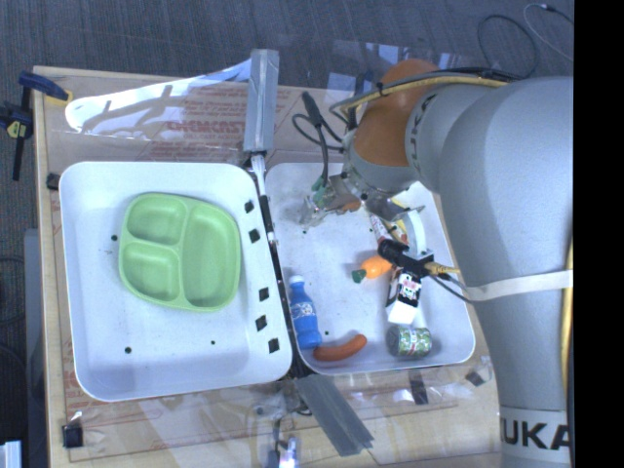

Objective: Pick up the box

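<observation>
- One pair of jaws (327, 201), low over the right bin's (292, 188) far corner; apart or together, cannot tell.
- Well apart from the box (405, 295), so a miss likely if closed here.
- Crowded by a carrot (372, 268) and a green can (409, 340); risk of grabbing a neighbour.
- White and black, small carton shape, lying by the right wall.
- Also there: bottle (302, 312), sausage (338, 348).

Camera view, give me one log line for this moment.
pincer over right bin's far end | box lying near right wall, untouched | green tray in left bin
</observation>
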`<action>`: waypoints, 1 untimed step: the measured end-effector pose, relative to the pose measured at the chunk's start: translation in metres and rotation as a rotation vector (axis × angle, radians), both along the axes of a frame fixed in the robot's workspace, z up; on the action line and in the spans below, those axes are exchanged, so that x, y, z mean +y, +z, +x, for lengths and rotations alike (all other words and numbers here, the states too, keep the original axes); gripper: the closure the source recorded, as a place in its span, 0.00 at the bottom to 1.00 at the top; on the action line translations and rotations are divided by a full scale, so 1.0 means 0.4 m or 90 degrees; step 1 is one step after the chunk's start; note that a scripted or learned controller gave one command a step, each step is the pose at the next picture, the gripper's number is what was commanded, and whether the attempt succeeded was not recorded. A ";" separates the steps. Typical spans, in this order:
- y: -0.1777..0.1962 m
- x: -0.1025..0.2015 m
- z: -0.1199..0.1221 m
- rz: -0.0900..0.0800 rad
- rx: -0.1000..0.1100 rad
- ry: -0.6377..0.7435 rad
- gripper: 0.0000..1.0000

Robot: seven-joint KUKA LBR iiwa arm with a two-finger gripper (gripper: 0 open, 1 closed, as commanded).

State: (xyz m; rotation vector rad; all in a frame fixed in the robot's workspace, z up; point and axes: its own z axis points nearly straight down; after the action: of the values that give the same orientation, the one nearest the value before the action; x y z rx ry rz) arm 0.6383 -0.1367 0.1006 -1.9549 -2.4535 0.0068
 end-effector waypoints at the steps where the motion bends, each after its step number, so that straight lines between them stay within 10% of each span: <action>1: 0.000 0.000 0.000 0.000 0.000 0.000 0.00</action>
State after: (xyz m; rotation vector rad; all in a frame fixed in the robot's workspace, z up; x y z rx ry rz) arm 0.6382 -0.1369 0.1006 -1.9551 -2.4534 0.0072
